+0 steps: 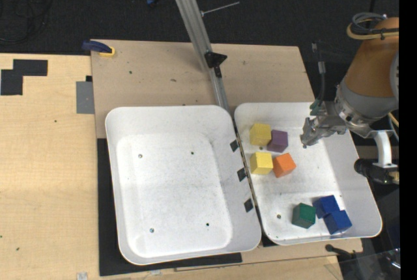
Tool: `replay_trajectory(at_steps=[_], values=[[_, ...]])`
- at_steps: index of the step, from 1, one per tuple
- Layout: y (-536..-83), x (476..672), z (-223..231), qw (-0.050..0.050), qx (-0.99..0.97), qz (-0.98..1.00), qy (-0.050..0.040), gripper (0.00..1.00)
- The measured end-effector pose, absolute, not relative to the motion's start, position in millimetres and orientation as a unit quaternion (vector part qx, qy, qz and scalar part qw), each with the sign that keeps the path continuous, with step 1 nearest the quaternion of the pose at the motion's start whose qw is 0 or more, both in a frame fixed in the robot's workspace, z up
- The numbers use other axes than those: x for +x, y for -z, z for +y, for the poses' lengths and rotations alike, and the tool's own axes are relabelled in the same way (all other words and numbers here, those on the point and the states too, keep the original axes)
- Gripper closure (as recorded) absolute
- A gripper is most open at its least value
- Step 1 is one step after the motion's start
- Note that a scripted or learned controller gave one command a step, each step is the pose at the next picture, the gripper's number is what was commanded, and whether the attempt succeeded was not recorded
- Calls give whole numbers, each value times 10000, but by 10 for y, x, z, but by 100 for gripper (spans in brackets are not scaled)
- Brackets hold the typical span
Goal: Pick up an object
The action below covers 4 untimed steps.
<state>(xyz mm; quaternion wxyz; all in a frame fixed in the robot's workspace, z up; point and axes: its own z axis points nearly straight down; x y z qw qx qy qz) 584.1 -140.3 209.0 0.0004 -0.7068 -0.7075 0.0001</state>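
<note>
You have two shallow white bins on the bench: the left bin (pixel 172 184) lies bare of blocks, and the right bin (pixel 329 171) holds everything worth reaching for. The arm (pixel 371 77) comes in from the right and hangs over the right bin's upper right part, with the gripper (pixel 311 135) low above the white floor. How far the tool stands open you cannot tell from this slant, and nothing is seen in its hold. What your next move turns on is direction — the nearest blocks lie to the view's left of the gripper and a little below it. That cluster is four blocks set close: a yellow block (pixel 260 134) beside a purple block (pixel 279 140), and under them a second yellow block (pixel 262 163) just beside an orange block (pixel 283 165). The purple and orange ones are nearest the tool, so a short shift leftward looks the likeliest approach; crowding may make a clean close harder. Well apart, toward the bin's near edge, sit a green block (pixel 303 215) and two blue blocks (pixel 332 213) touching — a longer reach.
</note>
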Motion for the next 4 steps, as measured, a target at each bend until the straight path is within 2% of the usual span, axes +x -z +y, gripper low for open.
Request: replay_trajectory(at_steps=[3,4], values=[[-2161,5731,146,25,-7059,-7083,-7,100],[-2276,5822,638,15,-7056,-7086,-1,100]])
